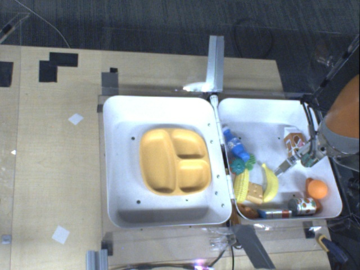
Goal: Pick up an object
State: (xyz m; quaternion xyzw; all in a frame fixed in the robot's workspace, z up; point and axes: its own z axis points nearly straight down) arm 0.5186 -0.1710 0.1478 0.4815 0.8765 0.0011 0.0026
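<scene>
**Arm's in the right bin, nothing grabbed yet**

The gripper [284,165] sits low in the right bin [264,114], just beside the banana [270,183]; can't tell how wide it's spread, and nothing's visibly in it. Looks like the approach step. Next it probably needs to center over the banana and close. The yellow tray [173,160] sits in the left bin [121,151].

left bin [112,151]: tray [173,160] inside | right bin [264,108]: banana [270,181] near side, orange [317,188] right of it
</scene>
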